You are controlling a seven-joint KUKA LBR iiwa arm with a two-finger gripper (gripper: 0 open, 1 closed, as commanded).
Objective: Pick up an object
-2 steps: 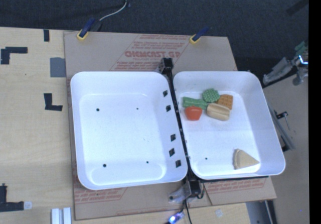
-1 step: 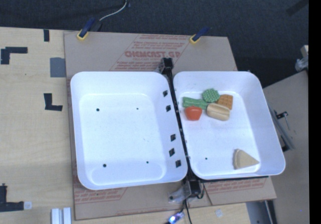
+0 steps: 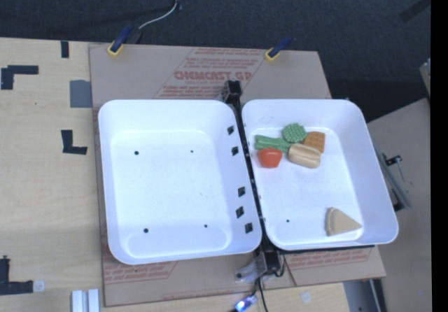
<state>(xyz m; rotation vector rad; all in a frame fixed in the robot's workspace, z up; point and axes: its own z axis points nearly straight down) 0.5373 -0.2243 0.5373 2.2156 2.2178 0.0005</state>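
Observation:
The right bin [image 3: 364,164] holds several toy foods. A red tomato-like piece [image 3: 270,157] lies near the bin's left wall. A green vegetable [image 3: 283,137] with a long stem sits just above it. Beside these lie a tan bread roll [image 3: 304,155] and an orange piece [image 3: 315,140], all clustered together. A tan wedge [image 3: 340,222] rests alone near the bin's front right corner.
The left bin [image 3: 115,164] stands beside the right one, joined along a dark clipped seam [image 3: 241,164]. Both rest on a cardboard sheet [image 3: 203,69] held by two clamps at its far edge. A cable [image 3: 166,3] trails at the back.

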